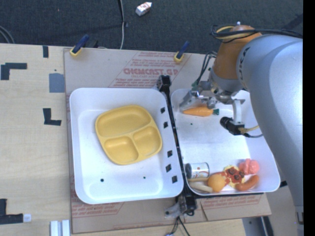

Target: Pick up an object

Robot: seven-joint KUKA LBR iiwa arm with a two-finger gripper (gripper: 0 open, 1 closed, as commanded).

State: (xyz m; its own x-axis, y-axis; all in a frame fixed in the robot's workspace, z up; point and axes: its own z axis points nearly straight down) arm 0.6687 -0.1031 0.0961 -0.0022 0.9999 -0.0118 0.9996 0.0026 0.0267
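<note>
Two white bins [78,146]; one yellow tray [129,134]; one carrot [198,111].

A tray [129,134] lies in the left bin [78,146]; a carrot [198,111] and toy foods [231,177] lie in the right bin [216,141].

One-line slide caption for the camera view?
Arm's tool at a toy carrot in the right bin; yellow divided tray in the left bin.

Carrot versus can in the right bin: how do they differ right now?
The carrot is orange and tapered; the can is a silvery cylinder. The carrot lies at the bin's far end under the gripper; the can lies at the near end beside a toy food pile. Both lie on their sides.
</note>
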